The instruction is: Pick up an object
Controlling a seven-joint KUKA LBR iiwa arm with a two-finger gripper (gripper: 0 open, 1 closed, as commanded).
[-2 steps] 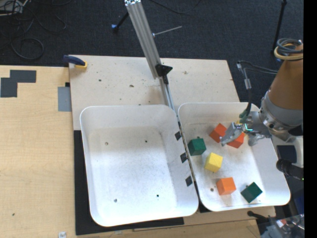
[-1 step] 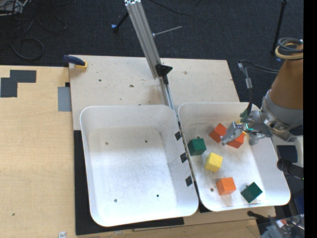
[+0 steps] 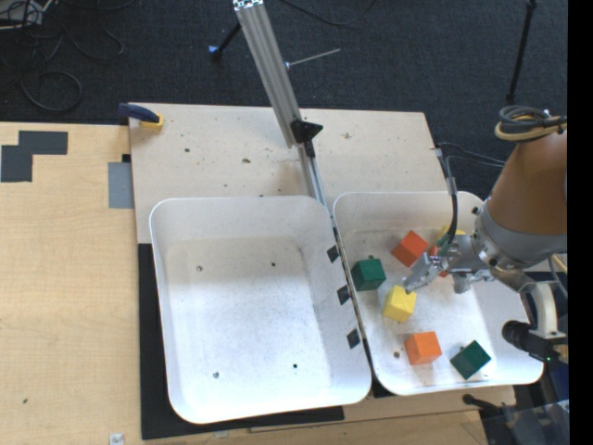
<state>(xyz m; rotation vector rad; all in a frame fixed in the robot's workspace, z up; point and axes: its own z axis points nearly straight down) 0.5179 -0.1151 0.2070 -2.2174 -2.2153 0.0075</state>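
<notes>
The right bin (image 3: pixel 463 207) holds several small blocks. A green cube (image 3: pixel 369 273) lies near its left wall, with a red-orange cube (image 3: pixel 410 247) behind it to the right. A yellow cube (image 3: pixel 400 303) lies in the middle. An orange cube (image 3: pixel 423 347) and a dark green cube (image 3: pixel 471 359) sit near the front. My gripper (image 3: pixel 424 273) hangs low over the bin, between the red-orange cube and the yellow cube, just above and to the right of the yellow one. Nothing shows in its grasp.
The left bin (image 3: pixel 185 248) stands beside the right one, with black clips (image 3: pixel 341 293) along the shared wall. A slanted aluminium rail (image 3: pixel 274 72) rises behind the bins. The arm's grey body and orange band (image 3: pixel 528 188) cover the right bin's right side.
</notes>
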